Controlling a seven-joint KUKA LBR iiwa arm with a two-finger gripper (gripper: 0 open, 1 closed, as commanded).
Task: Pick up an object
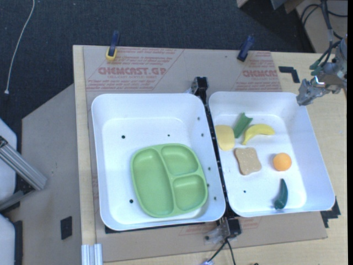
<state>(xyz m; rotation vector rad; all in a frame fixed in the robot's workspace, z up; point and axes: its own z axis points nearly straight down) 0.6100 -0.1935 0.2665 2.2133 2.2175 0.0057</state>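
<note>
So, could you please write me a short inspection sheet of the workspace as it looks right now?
Surface: brown board printed CHEMCAST, bearing a left bin and a right bin side by side.
Job's things: in the right bin, a banana, a green leafy piece, a pale yellow piece, a bread slice, an orange ball and a dark green pepper.
Clutter: a green divided plate in the left bin.
Grippers: gripper above the right bin's far right corner, holding nothing; finger state unclear.
Cables: white cable on the floor at left; wires at the board's near edge.
Surroundings: dark carpet; two clamps on the board's far edge.
</note>
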